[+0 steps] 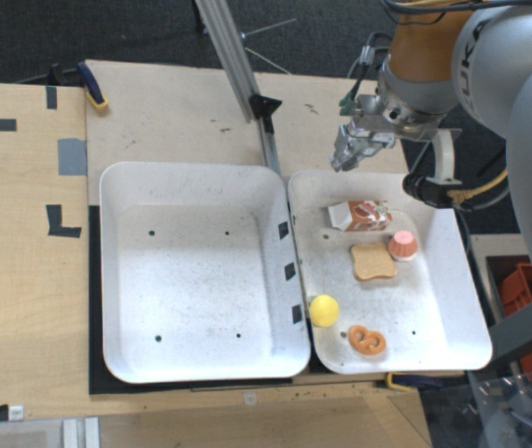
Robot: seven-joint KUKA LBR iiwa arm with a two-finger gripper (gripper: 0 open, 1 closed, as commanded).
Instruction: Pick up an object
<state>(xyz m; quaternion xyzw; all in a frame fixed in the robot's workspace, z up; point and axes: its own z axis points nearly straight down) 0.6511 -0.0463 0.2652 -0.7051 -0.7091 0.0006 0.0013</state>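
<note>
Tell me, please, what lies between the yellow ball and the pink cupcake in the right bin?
In the camera view, the toast slice lies between the yellow ball and the pink cupcake, close beside the cupcake in the right bin.

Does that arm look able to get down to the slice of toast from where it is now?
Probably yes. The gripper hangs over the right bin's far edge, and the toast lies flat with nothing on top; only the pink cupcake crowds one side.
</note>
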